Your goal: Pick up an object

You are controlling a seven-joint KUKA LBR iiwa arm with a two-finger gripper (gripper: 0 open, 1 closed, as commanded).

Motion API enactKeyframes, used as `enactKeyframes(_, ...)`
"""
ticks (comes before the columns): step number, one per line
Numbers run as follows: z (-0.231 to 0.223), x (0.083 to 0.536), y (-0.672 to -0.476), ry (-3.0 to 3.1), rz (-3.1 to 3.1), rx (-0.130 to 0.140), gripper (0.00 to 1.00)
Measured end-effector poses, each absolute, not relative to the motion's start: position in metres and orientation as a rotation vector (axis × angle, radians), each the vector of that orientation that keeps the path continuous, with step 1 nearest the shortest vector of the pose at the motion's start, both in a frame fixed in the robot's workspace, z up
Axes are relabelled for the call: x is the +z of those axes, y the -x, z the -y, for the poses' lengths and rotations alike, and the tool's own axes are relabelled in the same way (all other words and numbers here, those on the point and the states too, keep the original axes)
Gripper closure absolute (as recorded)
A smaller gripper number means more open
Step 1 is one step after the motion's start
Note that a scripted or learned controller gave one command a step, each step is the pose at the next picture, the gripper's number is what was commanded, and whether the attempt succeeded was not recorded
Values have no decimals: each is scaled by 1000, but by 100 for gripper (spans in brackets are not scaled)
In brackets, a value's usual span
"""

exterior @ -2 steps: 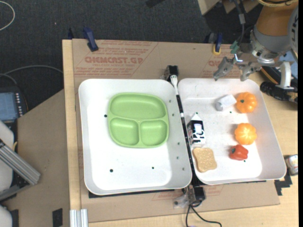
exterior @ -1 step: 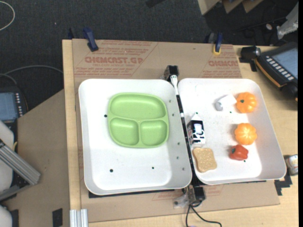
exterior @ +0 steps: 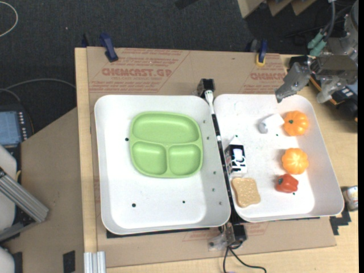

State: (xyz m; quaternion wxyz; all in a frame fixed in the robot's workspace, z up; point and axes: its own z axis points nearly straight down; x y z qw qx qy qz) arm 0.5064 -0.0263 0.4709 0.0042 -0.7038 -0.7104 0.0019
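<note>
Two white bins sit side by side; the left bin (exterior: pixel 114 203) carries a green divided plate (exterior: pixel 166 144). Over the far rim of the right bin (exterior: pixel 318 203) hangs the gripper (exterior: pixel 291 84), and I cannot tell how its fingers stand. Just nearer than it lies the upper orange (exterior: pixel 296 123), apart from it. Beyond that: a lower orange (exterior: pixel 295 160), red pepper (exterior: pixel 287 183), toast (exterior: pixel 246 191).

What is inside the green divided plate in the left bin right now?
Nothing visible: all three compartments of the green plate show bare green. The plate covers the floor of the left bin beneath it, so nothing there can be checked.
</note>
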Motion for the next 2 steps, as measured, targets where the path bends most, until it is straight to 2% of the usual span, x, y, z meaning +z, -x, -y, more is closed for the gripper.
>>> enactKeyframes(1,-64,407,-477,2204,2227,9,0)
enactKeyframes(2,-59,422,-480,2222,2224,-4,100)
